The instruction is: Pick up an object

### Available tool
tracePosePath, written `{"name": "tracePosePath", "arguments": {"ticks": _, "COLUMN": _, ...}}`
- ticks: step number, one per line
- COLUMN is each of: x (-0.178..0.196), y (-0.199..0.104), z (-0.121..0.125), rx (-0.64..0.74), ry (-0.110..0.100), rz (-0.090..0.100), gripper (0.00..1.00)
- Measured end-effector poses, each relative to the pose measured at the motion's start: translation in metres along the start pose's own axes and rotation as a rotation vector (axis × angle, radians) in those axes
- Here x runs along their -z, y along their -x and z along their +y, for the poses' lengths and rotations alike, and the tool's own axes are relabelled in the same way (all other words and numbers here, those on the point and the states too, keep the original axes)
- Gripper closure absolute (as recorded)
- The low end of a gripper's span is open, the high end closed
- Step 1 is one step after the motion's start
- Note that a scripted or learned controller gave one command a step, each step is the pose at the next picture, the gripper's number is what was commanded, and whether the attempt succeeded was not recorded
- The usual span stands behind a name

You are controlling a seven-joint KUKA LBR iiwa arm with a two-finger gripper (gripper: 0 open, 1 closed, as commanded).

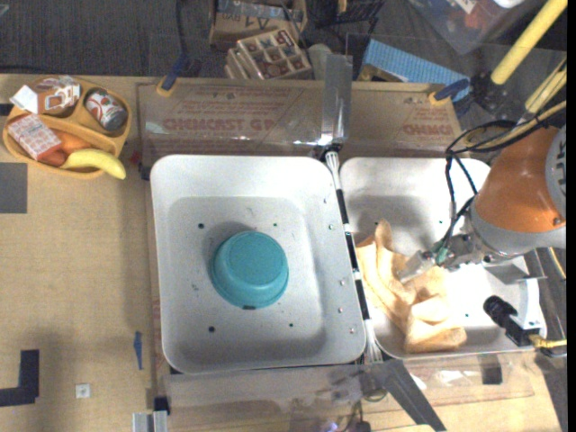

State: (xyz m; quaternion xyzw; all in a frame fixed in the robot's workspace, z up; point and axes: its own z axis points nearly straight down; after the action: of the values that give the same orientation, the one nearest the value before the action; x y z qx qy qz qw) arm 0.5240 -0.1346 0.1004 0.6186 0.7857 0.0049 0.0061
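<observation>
Within the camera view, two shallow white bins are seen side by side on the table point(72, 313). A teal bowl point(251, 268), turned upside down, is seated near the middle of the left bin point(180, 196). A heap of pale tan, bread-like pieces point(409, 304) is lodged in the right bin point(396, 187), against its left wall and toward its near edge. The grey arm point(526, 196), orange-banded, is extended in from the right, and the gripper point(423, 266) is lowered onto the top of the heap. Whether it is apart or closed cannot be told. A yellow tray of toy food point(63, 129) is placed at the table's far left corner.
</observation>
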Motion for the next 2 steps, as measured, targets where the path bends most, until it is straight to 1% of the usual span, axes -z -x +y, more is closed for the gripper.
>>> {"name": "tracePosePath", "arguments": {"ticks": 1, "x": -0.0008, "y": 0.0356, "z": -0.0268, "rx": 0.073, "ry": -0.013, "rz": 0.003, "gripper": 0.00}}
{"name": "tracePosePath", "arguments": {"ticks": 2, "x": 0.0092, "y": 0.0383, "z": -0.0272, "rx": 0.067, "ry": -0.009, "rz": 0.000, "gripper": 1.00}}
